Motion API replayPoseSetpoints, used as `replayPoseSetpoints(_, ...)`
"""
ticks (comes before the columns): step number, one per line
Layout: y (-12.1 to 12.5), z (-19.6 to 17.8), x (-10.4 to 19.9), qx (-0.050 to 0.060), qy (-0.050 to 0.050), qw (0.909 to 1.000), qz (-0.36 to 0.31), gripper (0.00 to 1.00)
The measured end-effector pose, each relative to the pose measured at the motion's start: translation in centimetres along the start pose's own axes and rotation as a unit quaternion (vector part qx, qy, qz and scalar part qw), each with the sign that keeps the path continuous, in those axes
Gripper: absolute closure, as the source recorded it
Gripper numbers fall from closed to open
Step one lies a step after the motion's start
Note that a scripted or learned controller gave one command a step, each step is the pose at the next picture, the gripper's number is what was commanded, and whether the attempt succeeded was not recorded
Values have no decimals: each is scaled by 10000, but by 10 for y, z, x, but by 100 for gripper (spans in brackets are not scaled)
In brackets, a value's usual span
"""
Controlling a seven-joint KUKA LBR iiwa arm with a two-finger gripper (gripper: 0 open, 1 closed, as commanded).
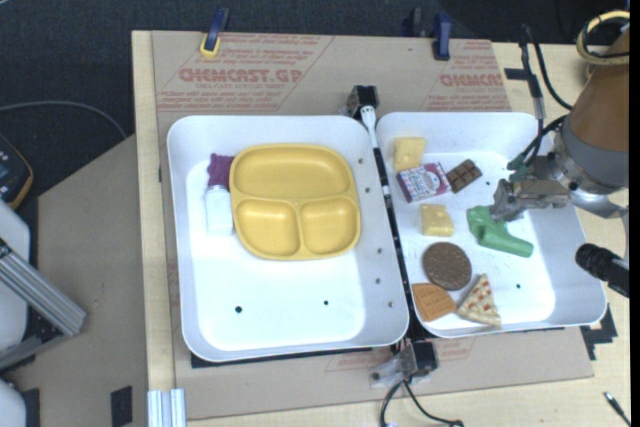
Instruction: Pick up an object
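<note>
1. The surface (150,215) is a brown board carrying two shallow white bins side by side: the left bin (290,325) and the right bin (540,300).
2. The arm (605,130), grey with an orange band, comes in from the right, and its jaws (512,200) sit low over the right bin, near that bin's middle right.
3. The metal parts at the arm's tip blur together, so I cannot tell whether the jaws are apart or together, and nothing can be made out between them.
4. A green toy (500,232) lies in the right bin just below and left of the jaws; its upper end is at or under the arm's tip, but contact cannot be judged.
5. Also in the right bin: a pale yellow block (409,153) near the top left, a purple and white packet (422,181) below it, and a dark brown chocolate piece (462,175) beside the packet on its right.
6. A small yellow cheese cube (436,220) lies near the middle, a round brown cookie (446,265) below it, an orange cracker (433,301) at the lower left, and a pizza slice (480,301) just beside the cracker.
7. The left bin holds a yellow divided plate (295,200) with three compartments, in the bin's upper half.
8. A purple item (220,168) and a white bottle (217,212) lie along the plate's left edge.
</note>
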State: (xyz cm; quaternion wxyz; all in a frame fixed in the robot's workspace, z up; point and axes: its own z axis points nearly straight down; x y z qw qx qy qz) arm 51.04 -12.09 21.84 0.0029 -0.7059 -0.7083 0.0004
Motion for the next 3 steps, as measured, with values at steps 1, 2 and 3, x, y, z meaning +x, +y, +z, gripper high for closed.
replayPoseSetpoints(1,-16,2,42,-4,-1,10000,-5,100)
replayPoseSetpoints(2,-23,-17,66,-34,-16,10000,0,100)
replayPoseSetpoints(3,-16,-7,67,-16,-18,10000,15,100)
